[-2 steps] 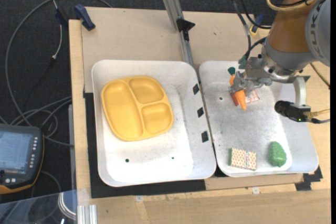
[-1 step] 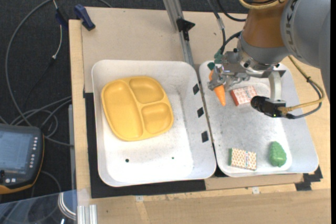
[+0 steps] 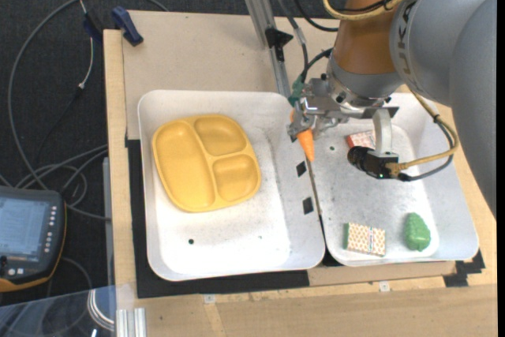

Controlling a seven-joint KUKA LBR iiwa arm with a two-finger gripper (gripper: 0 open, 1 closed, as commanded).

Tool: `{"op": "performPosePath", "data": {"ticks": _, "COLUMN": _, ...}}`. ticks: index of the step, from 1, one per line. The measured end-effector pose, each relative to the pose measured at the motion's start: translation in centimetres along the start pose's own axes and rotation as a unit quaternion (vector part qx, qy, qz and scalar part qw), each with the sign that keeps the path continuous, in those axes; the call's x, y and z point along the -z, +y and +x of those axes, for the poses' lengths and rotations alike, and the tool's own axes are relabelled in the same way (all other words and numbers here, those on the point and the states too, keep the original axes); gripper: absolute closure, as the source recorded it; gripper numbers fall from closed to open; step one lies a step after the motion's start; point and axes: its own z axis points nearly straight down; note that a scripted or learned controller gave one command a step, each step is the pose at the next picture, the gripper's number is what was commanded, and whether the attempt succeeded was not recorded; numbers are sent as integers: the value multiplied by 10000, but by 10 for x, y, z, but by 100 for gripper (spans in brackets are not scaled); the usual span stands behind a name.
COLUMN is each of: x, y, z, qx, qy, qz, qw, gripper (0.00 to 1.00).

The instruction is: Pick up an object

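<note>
- The claw [image 3: 306, 122] is seen low over the inner edge of the right bin [image 3: 450, 193]; whether it is wide or narrow cannot be told, as the wrist hides it.
- An orange piece [image 3: 305, 144] is seen just below it, at the seam between the bins; whether it is held cannot be told.
- A firm, centred grip should be confirmed before any lift.
- A patterned pad [image 3: 364, 238] and green lump [image 3: 417, 232] lie near the front rim.
- A yellow tray [image 3: 207, 162] sits in the left bin [image 3: 237, 249].
</note>
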Motion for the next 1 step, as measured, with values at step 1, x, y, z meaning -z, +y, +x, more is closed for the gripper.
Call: {"op": "performPosePath", "data": {"ticks": 1, "x": -3, "y": 3, "z": 54, "qx": 2, "qy": 1, "qz": -6, "qw": 10000, "gripper": 100}}
